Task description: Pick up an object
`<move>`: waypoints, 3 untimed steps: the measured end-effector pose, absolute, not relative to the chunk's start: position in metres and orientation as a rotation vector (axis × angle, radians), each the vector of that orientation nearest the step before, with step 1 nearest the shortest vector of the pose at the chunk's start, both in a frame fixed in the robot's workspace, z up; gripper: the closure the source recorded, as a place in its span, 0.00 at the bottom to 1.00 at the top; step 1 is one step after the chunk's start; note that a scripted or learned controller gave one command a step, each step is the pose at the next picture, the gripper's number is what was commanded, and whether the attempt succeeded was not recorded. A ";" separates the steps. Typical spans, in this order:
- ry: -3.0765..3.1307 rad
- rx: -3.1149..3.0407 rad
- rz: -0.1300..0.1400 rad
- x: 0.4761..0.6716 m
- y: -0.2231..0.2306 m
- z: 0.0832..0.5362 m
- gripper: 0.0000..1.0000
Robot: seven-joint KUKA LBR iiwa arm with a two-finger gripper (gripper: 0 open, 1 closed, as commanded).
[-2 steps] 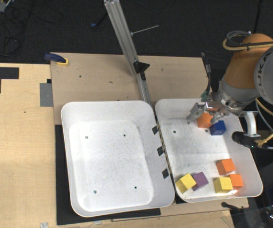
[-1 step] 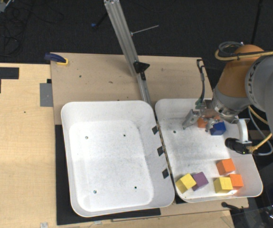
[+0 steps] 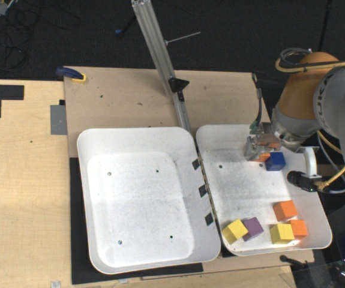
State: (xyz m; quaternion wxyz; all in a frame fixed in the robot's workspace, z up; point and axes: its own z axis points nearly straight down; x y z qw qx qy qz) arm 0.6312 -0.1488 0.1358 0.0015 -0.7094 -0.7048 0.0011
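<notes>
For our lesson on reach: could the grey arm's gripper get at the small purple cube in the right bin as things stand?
Probably yes. The purple cube lies uncovered, open from above; the gripper hangs in the same right bin. A yellow cube touching it may crowd one finger.

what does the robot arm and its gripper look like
The arm is bulky and rounded, with grey casing and an orange band above the wrist. Dark cables loop over its top and beside it. The gripper is a small grey metal piece at its tip.

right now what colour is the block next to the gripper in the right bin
Blue: the block sits beside the gripper in the right bin, camera view.
</notes>
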 end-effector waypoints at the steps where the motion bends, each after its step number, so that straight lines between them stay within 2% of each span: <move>1: -2.218 -2.230 -0.002 0.635 -0.157 0.195 1.00; 2: -2.221 -2.224 -0.002 0.635 -0.158 0.229 1.00; 3: -2.222 -2.215 0.000 0.636 -0.111 0.235 1.00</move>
